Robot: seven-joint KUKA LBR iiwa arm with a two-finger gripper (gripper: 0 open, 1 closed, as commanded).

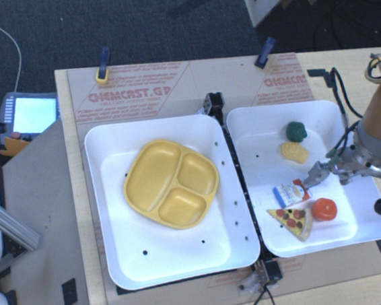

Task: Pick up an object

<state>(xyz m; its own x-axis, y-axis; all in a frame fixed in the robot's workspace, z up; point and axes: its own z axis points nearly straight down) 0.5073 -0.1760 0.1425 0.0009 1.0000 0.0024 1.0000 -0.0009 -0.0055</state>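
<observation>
We logged the left bin (106, 191) first: it held a yellow divided plate (171, 182) lying flat near its middle, untouched as far as we could judge. The right bin (255, 125) held all the small candidates. At its far side sat a green lump (296, 130), with a pale yellow piece (294, 152) just beside it on the near side. Nearer us lay a small red-and-white packet (289, 193), a pizza slice toy (293, 220) just beside it, and a red tomato (324, 209) to the right of the slice.

The gripper (317, 174) reached in from the right, low over the bin, its tip near the packet's right end. We could not tell whether the fingers were apart or together, and we saw nothing between them.

Our call: nothing was picked up yet. Every object rested on the bin floor. Closing on one and lifting it remained.
</observation>
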